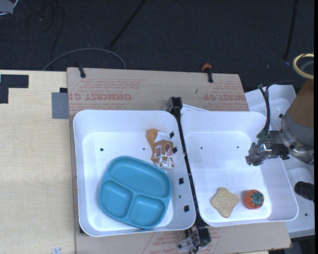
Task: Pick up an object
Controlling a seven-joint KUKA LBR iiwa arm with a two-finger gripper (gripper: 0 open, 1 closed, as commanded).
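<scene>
Four loose objects are counted across the two bins, two in each. In the right bin (238, 121), a small round red-orange object with a green patch (254, 199) is seen at the lower right of the frame, close to the bin's lower right corner. Just beside it, to the left and apart from it, a flat tan piece with a wavy outline (224, 201) lies on the floor near the bin's lower wall.

In the left bin (87, 142), a blue tray with three compartments (135, 191) is laid at a tilt across the lower half, its lower edge near the bin's bottom wall. Above it, toward the divider between the bins, a small brown-and-white patterned packet (163, 154) is found, with an orange-tan part at its upper end.

The gripper (256, 158) is seen at the right of the frame, above the right bin's right side and well above the two objects there. Nothing is visible between its fingers, and whether they are open or closed cannot be told.

The middle and upper left floor of the right bin lies bare, as does the upper left floor of the left bin.
</scene>
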